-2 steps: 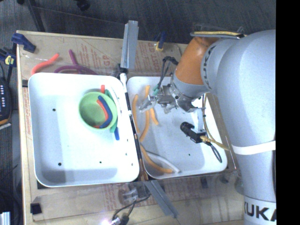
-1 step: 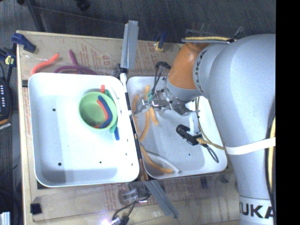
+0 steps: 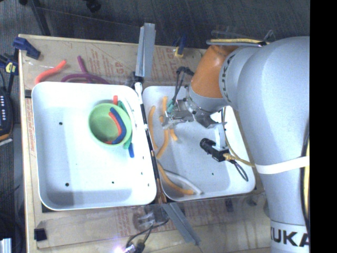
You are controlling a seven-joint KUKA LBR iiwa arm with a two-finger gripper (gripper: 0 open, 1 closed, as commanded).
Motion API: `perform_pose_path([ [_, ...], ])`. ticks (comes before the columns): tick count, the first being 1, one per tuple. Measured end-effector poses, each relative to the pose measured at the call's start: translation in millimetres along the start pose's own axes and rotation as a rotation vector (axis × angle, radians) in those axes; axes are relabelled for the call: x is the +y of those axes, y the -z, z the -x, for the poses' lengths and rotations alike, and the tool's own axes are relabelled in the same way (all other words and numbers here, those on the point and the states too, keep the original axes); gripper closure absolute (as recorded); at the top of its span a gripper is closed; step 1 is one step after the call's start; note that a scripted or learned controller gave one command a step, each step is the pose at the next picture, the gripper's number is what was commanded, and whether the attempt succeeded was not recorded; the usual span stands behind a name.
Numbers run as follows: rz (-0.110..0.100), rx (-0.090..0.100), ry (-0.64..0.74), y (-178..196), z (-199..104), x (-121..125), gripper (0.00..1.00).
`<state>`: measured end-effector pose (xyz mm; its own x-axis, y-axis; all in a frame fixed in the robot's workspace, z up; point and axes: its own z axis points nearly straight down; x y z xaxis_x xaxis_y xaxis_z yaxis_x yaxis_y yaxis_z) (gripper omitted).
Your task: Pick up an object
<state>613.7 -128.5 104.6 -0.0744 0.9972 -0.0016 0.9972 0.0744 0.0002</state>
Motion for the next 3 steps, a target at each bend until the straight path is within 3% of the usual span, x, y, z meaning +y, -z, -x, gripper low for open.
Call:
perform_pose_path([
  [1,0.000,0.000,0.000,0.0,-0.1,0.0,0.00],
  [2,0.000,0.001,0.000,10.2,-0.1,0.3,1.00],
  [3,0.000,0.001,0.000,10.2,-0.2,0.4,0.00],
])
